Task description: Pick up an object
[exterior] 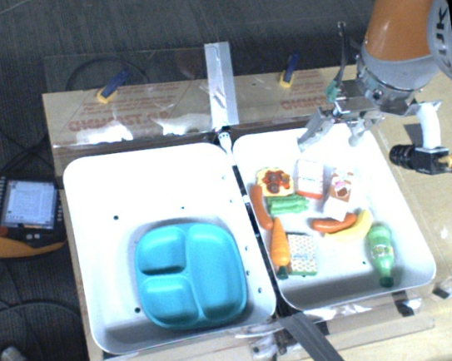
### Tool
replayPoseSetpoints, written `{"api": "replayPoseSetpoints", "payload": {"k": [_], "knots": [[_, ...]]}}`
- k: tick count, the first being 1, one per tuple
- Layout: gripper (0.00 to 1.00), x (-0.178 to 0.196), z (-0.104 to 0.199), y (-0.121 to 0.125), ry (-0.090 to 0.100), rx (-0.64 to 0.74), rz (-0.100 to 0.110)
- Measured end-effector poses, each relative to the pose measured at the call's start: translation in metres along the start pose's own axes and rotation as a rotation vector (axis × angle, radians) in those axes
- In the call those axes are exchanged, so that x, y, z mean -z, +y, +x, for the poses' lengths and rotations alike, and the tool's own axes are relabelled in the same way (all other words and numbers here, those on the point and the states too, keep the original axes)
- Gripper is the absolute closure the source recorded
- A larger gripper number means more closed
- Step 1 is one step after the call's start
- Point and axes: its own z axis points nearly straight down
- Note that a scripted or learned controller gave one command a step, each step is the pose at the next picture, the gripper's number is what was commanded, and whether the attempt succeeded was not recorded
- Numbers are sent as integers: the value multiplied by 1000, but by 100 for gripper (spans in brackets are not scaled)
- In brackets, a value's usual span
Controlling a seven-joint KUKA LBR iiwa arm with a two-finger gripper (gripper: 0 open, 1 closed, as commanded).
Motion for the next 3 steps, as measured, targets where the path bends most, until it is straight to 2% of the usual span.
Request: {"api": "replayPoseSetpoints", "payload": {"k": [1, 2, 3], "knots": [[0, -82, 29, -9, 0, -130, 1], [0, -153, -30, -19, -1, -101, -11], [0, -168, -36, -7, -16, -56, -47]]}}
